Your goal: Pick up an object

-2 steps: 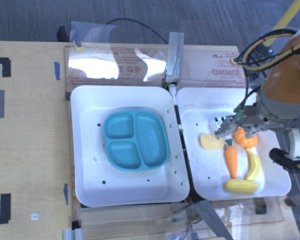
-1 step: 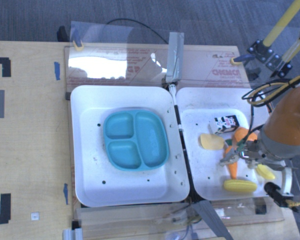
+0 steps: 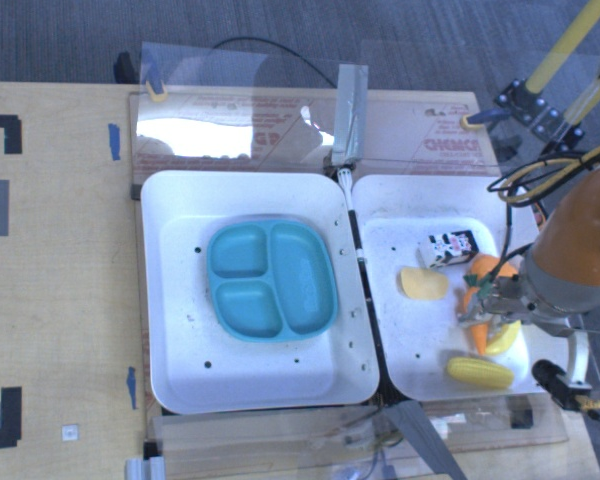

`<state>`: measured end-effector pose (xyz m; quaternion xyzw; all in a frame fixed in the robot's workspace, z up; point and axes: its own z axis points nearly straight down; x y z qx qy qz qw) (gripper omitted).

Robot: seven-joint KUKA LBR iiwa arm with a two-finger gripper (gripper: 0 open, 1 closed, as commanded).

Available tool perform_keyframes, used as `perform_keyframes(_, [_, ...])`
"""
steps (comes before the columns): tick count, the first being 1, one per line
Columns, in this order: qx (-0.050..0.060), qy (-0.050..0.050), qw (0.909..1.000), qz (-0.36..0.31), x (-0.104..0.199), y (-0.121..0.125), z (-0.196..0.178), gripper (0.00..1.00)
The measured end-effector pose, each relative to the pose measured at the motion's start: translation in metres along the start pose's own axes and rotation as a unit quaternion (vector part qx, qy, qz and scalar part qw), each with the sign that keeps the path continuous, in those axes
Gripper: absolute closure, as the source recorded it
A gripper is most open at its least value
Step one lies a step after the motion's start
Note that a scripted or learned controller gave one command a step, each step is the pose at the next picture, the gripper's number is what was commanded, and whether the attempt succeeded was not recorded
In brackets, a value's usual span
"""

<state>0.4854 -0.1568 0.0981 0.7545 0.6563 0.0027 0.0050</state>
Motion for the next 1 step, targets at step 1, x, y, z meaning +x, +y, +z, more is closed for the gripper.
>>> perform_keyframes(1, [0.000, 0.004, 0.9987, -0.052, 0.1186, 0.0109, -0.1250, 1.00])
